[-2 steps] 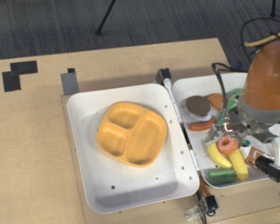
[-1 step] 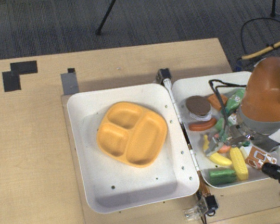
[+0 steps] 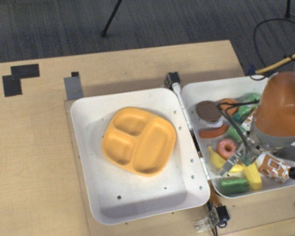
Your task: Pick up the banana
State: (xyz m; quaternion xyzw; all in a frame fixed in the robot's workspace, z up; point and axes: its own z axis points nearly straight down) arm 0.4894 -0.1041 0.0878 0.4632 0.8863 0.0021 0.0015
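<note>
The banana (image 3: 217, 158) is a yellow toy piece lying in the right bin (image 3: 189, 98), near its left wall, just below a pink donut (image 3: 227, 146). My gripper (image 3: 235, 159) is down low in that bin, right beside the banana on its right side and partly over it. More yellow shows under the gripper at the banana's lower right end (image 3: 234, 170). The arm's orange band (image 3: 279, 107) hides the right part of the bin.
The right bin also holds a yellow corn cob (image 3: 252, 175), a green vegetable (image 3: 234, 186), a red sausage (image 3: 213, 131), a brown disc (image 3: 208, 111), green pieces (image 3: 246, 109) and a printed packet (image 3: 272, 169). An orange divided plate (image 3: 139, 141) lies in the left bin (image 3: 103, 205).
</note>
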